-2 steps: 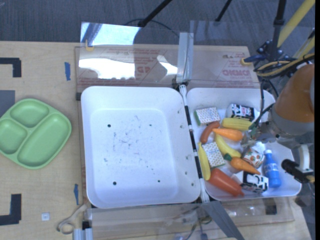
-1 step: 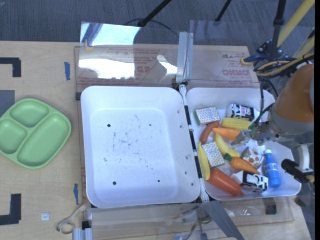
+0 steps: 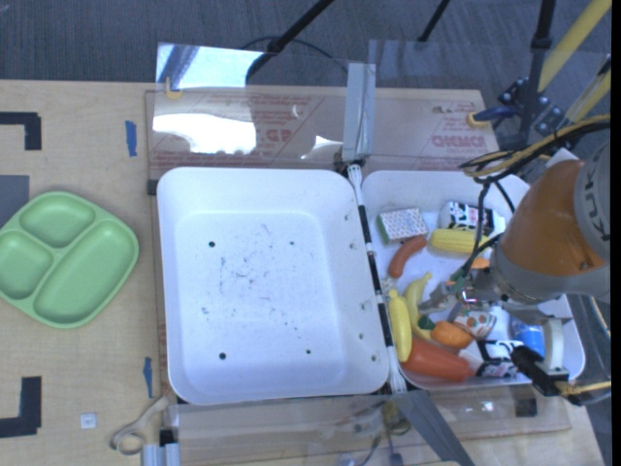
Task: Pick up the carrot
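Green divided plate (image 3: 66, 257) on the wooden bench (image 3: 78, 115), left of two white bins (image 3: 194, 187).

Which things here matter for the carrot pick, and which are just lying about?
Job:
carrot
gripper
right bin

Lying about:
corn cob
banana
red pepper
green divided plate
left bin

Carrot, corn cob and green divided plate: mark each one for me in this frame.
carrot (image 3: 451, 334), camera view, on its orange body.
corn cob (image 3: 452, 243), camera view, on the middle of the yellow cob.
green divided plate (image 3: 21, 223), camera view, on its upper left rim.
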